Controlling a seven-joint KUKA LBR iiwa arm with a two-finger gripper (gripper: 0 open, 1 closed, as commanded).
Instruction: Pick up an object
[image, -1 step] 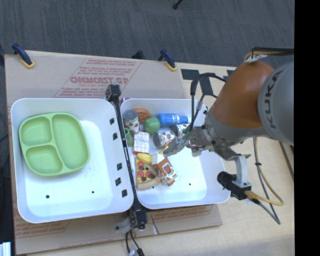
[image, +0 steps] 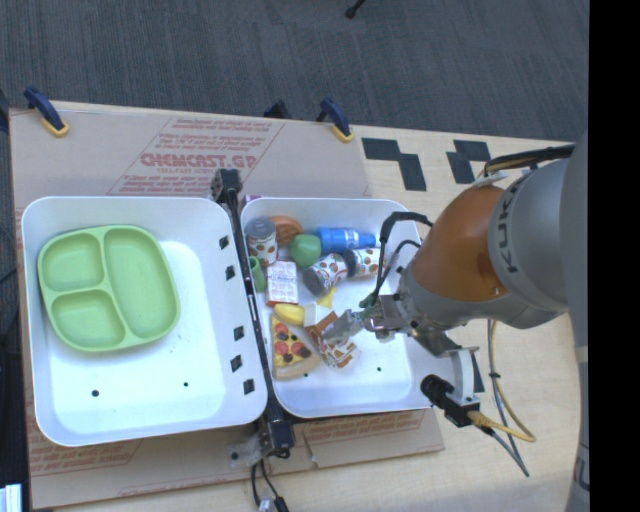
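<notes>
1. Camera view from above: two white bins side by side on the tabletop (image: 520, 440), sitting on a sheet of cardboard (image: 200, 150) with red print.
2. Left bin (image: 130, 400): holds a light green divided plate (image: 105, 288) in its upper left part, lying flat, three compartments up.
3. Right bin (image: 385, 395): holds a clutter of small toy groceries, crowded toward its upper and left side.
4. Along the far wall of the right bin: a small tin can (image: 262, 240) at the left, an orange-red round piece (image: 287, 228) beside it, then a green piece (image: 306, 245) and a blue bottle (image: 346, 238) lying on its side.
5. Just below those: a white and red packet (image: 282, 282), a small grey carton (image: 329, 270) and a red-patterned cup (image: 366, 260).
6. Nearer the front: a yellow piece (image: 289, 313), a pizza slice (image: 290, 352) lying flat by the left wall, and a brown and red box (image: 337, 348) just right of the slice.
7. Grey arm (image: 530, 250) with the orange band, reaching in from the right, wrist low over the right half of the right bin.
8. Claw (image: 352, 325) down among the groceries, right at the upper edge of the brown and red box, pointing left toward the yellow piece.
9. Claw state: cannot tell whether apart, together or clamped; nothing seen lifted off the bin floor.
10. Blue and yellow clamps (image: 335, 118) on the far edge of the cardboard; black clips (image: 228, 185) along the seam between the bins.
</notes>
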